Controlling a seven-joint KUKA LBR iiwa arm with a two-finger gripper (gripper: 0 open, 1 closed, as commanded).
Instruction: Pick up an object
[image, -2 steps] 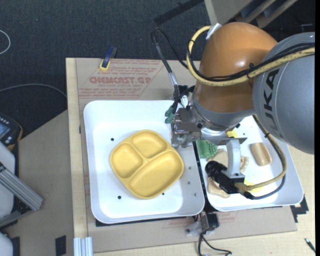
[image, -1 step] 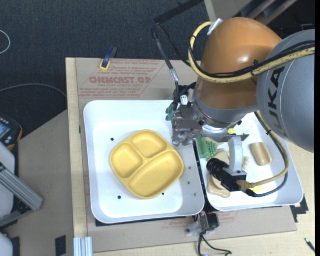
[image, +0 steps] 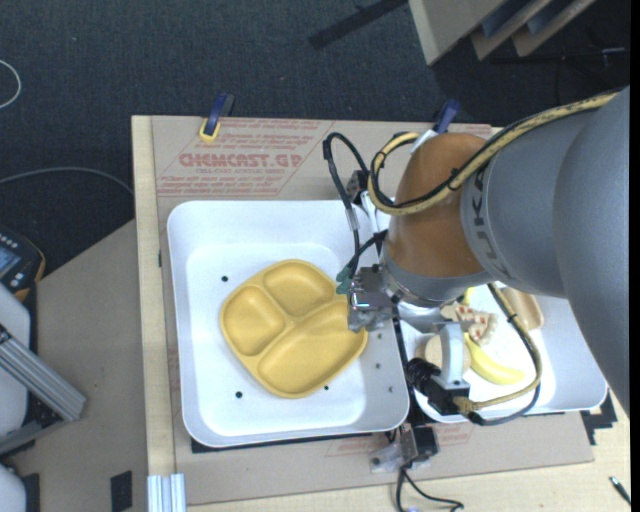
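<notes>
Reaching in from the right, the grey arm (image: 560, 200), w/ its orange band (image: 435, 215) above the wrist, hangs low over the inner edge of the left bin (image: 200, 250), its gripper (image: 360, 305) set right at the near-right rim of a yellow divided plate (image: 290, 325). Whether the gripper is spread or closed can't be told from this angle (the wrist body and cable loops cover most of it), and nothing visible proves a hold on the plate.

The plate, three compartments, lies flat on the bin floor, roughly centre, turned at a slant to the bin walls; its right edge meets the gripper approx. where the two bins adjoin. That rim is prob. the target because a flat, wide dish offers no other place for two fingers to pinch.

In the right bin (image: 575, 385), mostly hidden under the arm, sit a banana (image: 495, 365), a small white piece w/ reddish marks (image: 472, 322) and a tan item (image: 520, 305) just behind; all apart from the gripper. A black cable (image: 340, 165) loops from the wrist. Bench is brown board (image: 250, 150) w/ printed lettering.

Judged stage: at the grasp point, lift not yet made. Risk: a thin rim grip may slip or tip the plate.
</notes>
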